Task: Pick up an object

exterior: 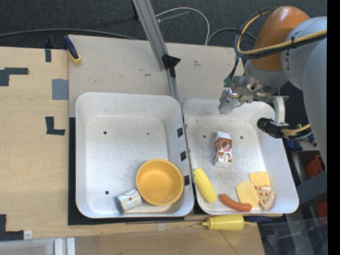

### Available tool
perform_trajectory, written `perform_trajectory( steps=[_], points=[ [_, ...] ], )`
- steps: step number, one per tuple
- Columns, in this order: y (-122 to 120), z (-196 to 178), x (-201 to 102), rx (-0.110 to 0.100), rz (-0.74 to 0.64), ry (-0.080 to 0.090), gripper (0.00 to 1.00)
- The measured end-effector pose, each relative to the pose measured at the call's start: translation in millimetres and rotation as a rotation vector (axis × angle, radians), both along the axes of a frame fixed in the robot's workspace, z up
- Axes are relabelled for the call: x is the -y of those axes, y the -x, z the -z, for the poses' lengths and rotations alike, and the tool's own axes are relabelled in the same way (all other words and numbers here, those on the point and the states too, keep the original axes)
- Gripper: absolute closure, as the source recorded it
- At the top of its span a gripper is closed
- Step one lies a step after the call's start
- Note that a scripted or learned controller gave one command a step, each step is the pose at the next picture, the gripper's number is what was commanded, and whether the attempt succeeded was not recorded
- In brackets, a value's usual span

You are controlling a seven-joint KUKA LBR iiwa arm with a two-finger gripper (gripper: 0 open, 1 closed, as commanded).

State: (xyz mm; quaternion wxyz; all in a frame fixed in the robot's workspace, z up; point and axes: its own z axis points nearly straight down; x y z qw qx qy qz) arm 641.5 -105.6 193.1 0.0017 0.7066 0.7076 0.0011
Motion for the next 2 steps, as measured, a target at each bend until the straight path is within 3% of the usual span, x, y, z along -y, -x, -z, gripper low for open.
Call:
perform_trajectory(
  steps=[2],
  points=[
    [-10.6, -95.8, -5.9, 0.000, -0.001, 0.000, 1.00]
  ],
)
